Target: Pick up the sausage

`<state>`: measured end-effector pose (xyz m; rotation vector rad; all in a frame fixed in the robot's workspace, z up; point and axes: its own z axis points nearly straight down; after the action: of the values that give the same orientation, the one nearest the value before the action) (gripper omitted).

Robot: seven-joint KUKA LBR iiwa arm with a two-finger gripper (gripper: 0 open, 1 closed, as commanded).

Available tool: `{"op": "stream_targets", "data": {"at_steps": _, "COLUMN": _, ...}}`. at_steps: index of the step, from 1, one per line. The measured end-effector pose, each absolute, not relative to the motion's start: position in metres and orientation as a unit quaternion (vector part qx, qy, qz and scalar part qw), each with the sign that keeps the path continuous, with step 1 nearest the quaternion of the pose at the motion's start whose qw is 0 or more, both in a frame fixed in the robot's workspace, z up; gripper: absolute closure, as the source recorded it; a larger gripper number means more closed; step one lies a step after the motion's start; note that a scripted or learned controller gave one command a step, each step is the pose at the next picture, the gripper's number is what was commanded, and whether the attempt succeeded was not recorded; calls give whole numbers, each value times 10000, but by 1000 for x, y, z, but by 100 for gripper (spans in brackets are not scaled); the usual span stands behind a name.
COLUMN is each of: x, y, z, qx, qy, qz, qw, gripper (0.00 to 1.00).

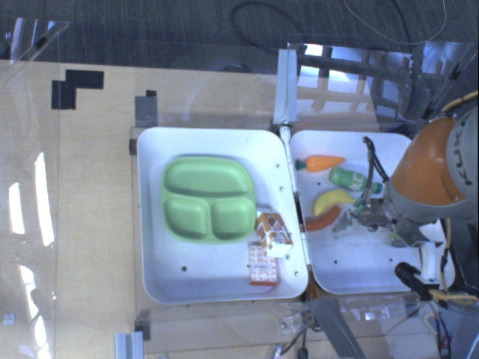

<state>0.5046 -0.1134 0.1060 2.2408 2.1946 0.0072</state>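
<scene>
We look down at a slant on a pale wooden bench [90, 223] that carries two shallow white bins side by side. The left bin [153, 275] holds a green tray with three compartments [209, 198] and, near its right wall, a small patterned carton [267, 232] and a flat red-and-white packet [263, 265].

The right bin [352, 271] holds the food items. A carrot [323, 163] lies near the top, a green bottle [350, 178] just below it, and a yellow banana [334, 200] below that. The sausage [322, 219], reddish and curved, lies just beneath the banana, close to the wall between the bins and seemingly touching the banana.

The grey arm with its orange band [426, 172] reaches in from the right. Its tool [359, 217] sits low in the right bin, just right of the sausage. We cannot tell how wide the tool stands; nothing shows clearly between its tips, so we judge the sausage not yet grasped.

To do this step well, we judge that the tool should shift left over the middle of the sausage, straddle it across its short width, and avoid catching the banana alongside it.

Beyond the bench lies dark carpet [150, 13] with loose cables. Clear panels [30, 185] stand along the left, and black markers sit on the bench top.
</scene>
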Motion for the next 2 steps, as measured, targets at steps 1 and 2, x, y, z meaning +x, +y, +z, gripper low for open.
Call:
{"op": "stream_targets", "data": {"at_steps": 1, "x": 501, "y": -111, "z": 92, "qx": 6188, "qy": 7855, "qz": 48, "qw": 86, "gripper": 0}}
{"op": "stream_targets", "data": {"at_steps": 2, "x": 506, "y": -111, "z": 105, "qx": 6181, "qy": 7859, "qz": 77, "qw": 160, "gripper": 100}}
